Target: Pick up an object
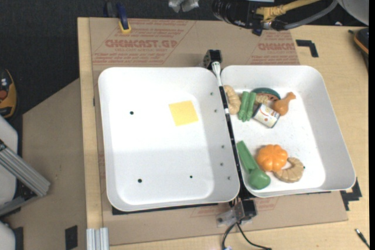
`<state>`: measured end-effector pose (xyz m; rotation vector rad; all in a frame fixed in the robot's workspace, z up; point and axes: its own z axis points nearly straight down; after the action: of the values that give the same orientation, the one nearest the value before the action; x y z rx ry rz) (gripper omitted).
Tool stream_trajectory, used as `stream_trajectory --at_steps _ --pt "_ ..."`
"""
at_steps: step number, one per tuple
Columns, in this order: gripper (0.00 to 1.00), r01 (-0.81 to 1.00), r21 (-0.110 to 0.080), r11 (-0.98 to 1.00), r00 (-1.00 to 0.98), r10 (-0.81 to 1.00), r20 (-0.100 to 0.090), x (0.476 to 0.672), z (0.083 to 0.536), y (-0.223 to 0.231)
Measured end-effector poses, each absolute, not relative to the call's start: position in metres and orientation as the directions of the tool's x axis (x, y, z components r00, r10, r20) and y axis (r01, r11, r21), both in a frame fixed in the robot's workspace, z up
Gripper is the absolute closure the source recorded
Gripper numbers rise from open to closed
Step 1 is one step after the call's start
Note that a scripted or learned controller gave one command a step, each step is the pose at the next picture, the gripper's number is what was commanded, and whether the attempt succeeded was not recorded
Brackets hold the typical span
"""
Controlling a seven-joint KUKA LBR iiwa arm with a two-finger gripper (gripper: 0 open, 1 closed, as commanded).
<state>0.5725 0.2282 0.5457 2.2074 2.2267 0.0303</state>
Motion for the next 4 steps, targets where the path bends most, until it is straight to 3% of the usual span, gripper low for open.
stream_trajectory --at_steps 1,2,3,4 --pt "1.0 1.0 -0.014 -0.002 0.002 1.0 -0.005 0.556 0.418 0.211" --pt "1.0 1.0 -0.01 -0.002 0.002 1.0 -0.004 0.572 0.338 0.21" --pt "1.0 1.0 0.004 -0.003 0.003 1.0 -0.001 0.647 0.301 0.203" --pt "1.0 1.0 0.001 0.001 -0.001 1.0 0.0 0.667 0.266 0.225"
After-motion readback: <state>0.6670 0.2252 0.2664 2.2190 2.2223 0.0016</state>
